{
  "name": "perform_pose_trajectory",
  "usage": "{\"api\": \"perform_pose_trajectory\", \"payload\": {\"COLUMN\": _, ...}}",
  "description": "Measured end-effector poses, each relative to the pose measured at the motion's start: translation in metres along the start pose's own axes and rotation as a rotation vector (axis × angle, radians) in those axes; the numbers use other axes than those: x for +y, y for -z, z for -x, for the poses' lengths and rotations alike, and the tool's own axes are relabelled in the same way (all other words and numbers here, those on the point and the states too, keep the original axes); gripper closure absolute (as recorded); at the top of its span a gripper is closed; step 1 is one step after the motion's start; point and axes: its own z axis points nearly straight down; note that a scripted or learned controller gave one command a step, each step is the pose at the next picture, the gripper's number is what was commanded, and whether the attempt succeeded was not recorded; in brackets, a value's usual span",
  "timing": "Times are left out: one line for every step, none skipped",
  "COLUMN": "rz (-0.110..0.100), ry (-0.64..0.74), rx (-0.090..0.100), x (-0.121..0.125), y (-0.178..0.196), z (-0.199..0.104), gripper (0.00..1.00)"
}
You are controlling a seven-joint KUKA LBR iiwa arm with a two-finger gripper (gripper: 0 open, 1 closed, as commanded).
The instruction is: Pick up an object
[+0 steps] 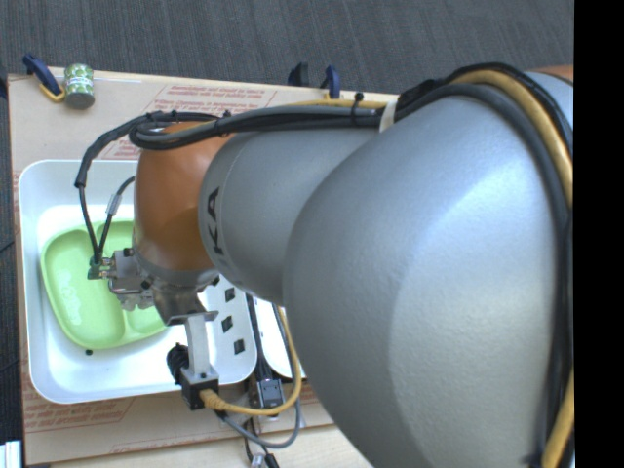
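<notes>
A light green, shallow dish-like object (80, 286) lies in the left white bin (44, 364), toward its left and middle. My arm reaches across from the right, its orange band (171, 203) and wrist hanging over the dish's right part. The gripper (132, 291) points down just above or at the dish's right edge, and the wrist housing hides its tips. Part of the dish is covered by the arm.
A small green-and-grey cylinder (78, 83) and a blue clamp (41, 74) sit on the cardboard at the bench's back left corner. Another blue clamp (330, 78) stands at the back edge. Cables (244, 412) trail near the bin's front right corner. The grey arm covers the right bin.
</notes>
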Motion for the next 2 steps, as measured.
{"api": "perform_pose_trajectory", "payload": {"rz": -0.003, "ry": 0.006, "rx": -0.003, "x": 0.0008, "y": 0.0083, "z": -0.0006, "gripper": 1.0}}
{"api": "perform_pose_trajectory", "payload": {"rz": -0.005, "ry": 0.011, "rx": -0.005, "x": 0.0015, "y": 0.0167, "z": -0.0012, "gripper": 1.0}}
